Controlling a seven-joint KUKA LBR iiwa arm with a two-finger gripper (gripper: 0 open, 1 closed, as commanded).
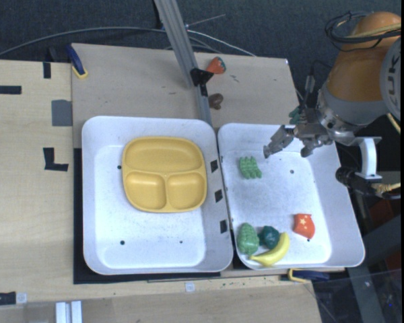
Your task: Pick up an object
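My gripper (291, 147) hangs over the far part of the right bin (337, 200), its two dark fingers spread apart and open with nothing between them. A light green bumpy toy (250, 167) lies to its lower left on the bin floor. At the bin's near edge sit a red toy (304, 225), a yellow banana (275, 253), a dark green round toy (268, 237) and a light green toy (247, 238), clustered in the front left corner.
The left bin (101, 200) holds a yellow divided plate (165, 173). A grey pole (178, 32) rises behind the bins, with a small orange object (217, 64) and a brown one (215, 101) beside it on the bench.
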